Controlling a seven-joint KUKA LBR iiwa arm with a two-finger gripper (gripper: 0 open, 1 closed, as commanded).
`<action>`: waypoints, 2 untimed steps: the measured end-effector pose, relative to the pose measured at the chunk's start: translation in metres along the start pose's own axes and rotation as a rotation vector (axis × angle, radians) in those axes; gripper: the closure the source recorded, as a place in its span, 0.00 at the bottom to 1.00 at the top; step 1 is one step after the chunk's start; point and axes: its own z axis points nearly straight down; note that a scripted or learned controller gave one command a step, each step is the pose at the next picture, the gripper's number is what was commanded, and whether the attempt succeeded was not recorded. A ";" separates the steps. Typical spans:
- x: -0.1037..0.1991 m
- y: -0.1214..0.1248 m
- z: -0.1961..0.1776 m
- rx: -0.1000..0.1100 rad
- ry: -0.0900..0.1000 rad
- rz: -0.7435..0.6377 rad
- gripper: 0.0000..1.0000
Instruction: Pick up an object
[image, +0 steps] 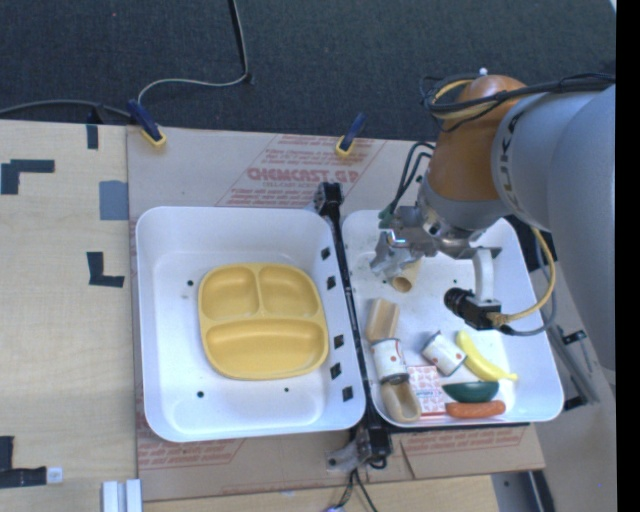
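Cork-like tan cylinder (401, 283) sat in the right bin (532, 395), upper part, just below the gripper (393, 252). Gripper hovered over it, centre-right of frame; finger opening could not be told from this angle, nothing seen held. Step looked like the approach before a grasp. Next move would probably need a straight descent with fingers straddling the cylinder, then a close. Other candidates lay lower in that bin: tan block (382, 321), two small cans (389, 361) (441, 350), banana (484, 361), green piece (470, 391), red piece (474, 409). Left bin (160, 330) held a yellow tray (264, 321), centre-left.
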 end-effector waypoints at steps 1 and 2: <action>0.000 0.000 0.001 0.002 0.000 0.001 0.00; -0.075 -0.030 0.098 -0.001 -0.002 0.003 0.00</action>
